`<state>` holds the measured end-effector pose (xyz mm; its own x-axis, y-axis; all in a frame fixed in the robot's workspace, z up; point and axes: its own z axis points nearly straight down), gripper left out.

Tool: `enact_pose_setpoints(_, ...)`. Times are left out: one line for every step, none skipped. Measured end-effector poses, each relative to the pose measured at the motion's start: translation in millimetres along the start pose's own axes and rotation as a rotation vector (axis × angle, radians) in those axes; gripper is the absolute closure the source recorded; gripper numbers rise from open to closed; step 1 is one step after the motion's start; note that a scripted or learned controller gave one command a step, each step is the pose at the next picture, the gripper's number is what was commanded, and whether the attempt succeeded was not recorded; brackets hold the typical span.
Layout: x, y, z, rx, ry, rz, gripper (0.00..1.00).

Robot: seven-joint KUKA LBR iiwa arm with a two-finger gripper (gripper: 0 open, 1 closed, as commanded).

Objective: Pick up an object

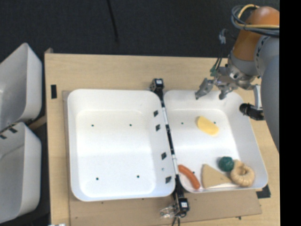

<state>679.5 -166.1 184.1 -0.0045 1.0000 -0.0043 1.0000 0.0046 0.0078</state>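
The arm is cut off by the right edge. Two white containers are cropped at the left edge. The small clip below the bins is blurred.

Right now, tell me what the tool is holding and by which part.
Nothing is held. The tool hovers with open fingers above the far edge of the right bin, apart from the yellow piece lying below it.

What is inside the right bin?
Right bin holds a yellow piece, red sausage, cheese wedge, green ball, tan ring; nothing looks covered.
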Motion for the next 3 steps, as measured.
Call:
enact_pose_setpoints(2.1,-10.6,5.3,0.009,0.002,0.005,0.00)
enact_pose_setpoints(33.4,13.4,-118.6,-0.008,0.001,-0.001,0.00)
enact_pose_setpoints(26.9,-41.2,11.8,0.017,0.005,0.006,0.00)
